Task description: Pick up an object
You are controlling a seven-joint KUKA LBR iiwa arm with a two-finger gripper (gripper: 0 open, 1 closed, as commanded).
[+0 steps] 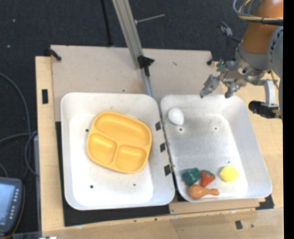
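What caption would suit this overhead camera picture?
Robot hand open above the right bin's far edge; small toys inside, yellow tray in the left bin.

Glossy yellow plastic tray [119, 142]; bins [77, 183] look matt, perhaps plastic

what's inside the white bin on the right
Inside the right shallow white bin: a white egg-shaped object near its far left corner, and along the near edge a dark green piece, a red piece, an orange drumstick-shaped toy and a yellow ball. Nothing covers them.

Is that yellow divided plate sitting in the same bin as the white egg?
No, the yellow divided plate lies in the left bin, while the white egg rests in the right bin.
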